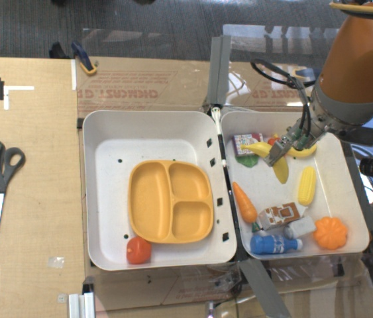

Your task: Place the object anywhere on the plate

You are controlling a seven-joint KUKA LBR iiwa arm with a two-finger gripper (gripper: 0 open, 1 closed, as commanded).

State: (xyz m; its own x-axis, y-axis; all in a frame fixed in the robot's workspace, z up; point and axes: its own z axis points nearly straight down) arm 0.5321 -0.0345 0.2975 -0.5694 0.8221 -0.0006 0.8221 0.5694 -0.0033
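Task object unspecified; candidates lie in the right bin (355, 177). Banana (273, 156) near that bin's upper middle, gripper (280, 152) directly over it, touching or nearly so. Fingers too dark and foreshortened: cannot tell how far apart they are, or whether they grip anything.

Plate (171, 200), yellow, three compartments, sits in the left bin (100, 197), nothing on it. Tomato (138, 250) in that bin's lower corner, just off the plate's edge.

Right bin also holds: corn cob (306, 185) upright beside banana; carrot (244, 202) by the left wall; small packet (244, 144); brown carton (279, 216); blue bottle (275, 244) lying flat; orange pumpkin (331, 233).

Scissors (1, 177) on the bench, far left.
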